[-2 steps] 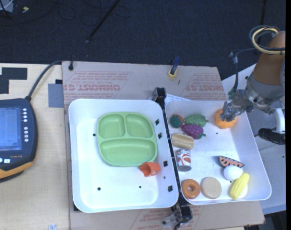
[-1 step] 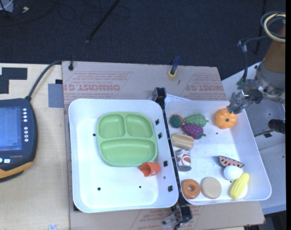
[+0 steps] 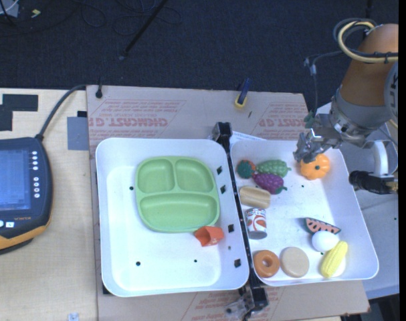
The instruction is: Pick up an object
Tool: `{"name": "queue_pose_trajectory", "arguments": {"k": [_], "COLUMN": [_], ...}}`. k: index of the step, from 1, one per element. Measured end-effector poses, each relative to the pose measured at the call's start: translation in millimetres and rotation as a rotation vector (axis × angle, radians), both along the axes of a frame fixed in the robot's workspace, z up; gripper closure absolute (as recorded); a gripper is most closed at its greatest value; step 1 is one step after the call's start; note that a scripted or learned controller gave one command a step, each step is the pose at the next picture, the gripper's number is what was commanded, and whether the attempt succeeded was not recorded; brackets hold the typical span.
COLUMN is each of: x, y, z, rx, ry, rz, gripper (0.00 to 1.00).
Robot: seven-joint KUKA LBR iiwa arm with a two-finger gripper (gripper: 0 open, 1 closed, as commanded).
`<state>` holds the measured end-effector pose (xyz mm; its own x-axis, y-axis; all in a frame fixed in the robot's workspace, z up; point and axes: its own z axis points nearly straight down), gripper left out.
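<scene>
Bench (image 3: pixel 62 105) of tan board runs under everything; its far edge meets dark floor. Mirrored red print on the cardboard behind the bins, reversed and hard to read. Left bin (image 3: pixel 122 246), white and shallow, holds a green divided plate (image 3: pixel 177 194) near its middle and a small orange piece (image 3: pixel 209 235) just beside the plate's near right corner. Right bin (image 3: pixel 360 226) sits touching the left one along a black divider. Arm (image 3: pixel 370 79), grey with orange band, cut off at the right edge. Pendant (image 3: pixel 15 192) with blue screen at left, partly cut off. Gripper (image 3: pixel 312 152) hangs low over the right bin's far corner, directly at an orange fruit (image 3: pixel 316 168); finger state hidden by the wrist, cannot tell. Within right bin: bread roll (image 3: pixel 255 196), purple grapes (image 3: pixel 269 182), green vegetable (image 3: pixel 273 167), can (image 3: pixel 255 223) with unreadable label, doughnut (image 3: pixel 266 263), tan disc (image 3: pixel 295 261), corn (image 3: pixel 334 259), watermelon slice (image 3: pixel 321 227), white egg (image 3: pixel 321 241).
</scene>
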<state>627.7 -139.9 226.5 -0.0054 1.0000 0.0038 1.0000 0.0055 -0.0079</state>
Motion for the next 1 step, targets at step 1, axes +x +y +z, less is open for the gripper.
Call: {"name": "queue_pose_trajectory", "arguments": {"k": [1], "x": [-3.2], "y": [45.7], "z": [-4.7], "rx": [-0.001], "ry": [0.001], "rz": [-0.001], "gripper": [1.00]}}
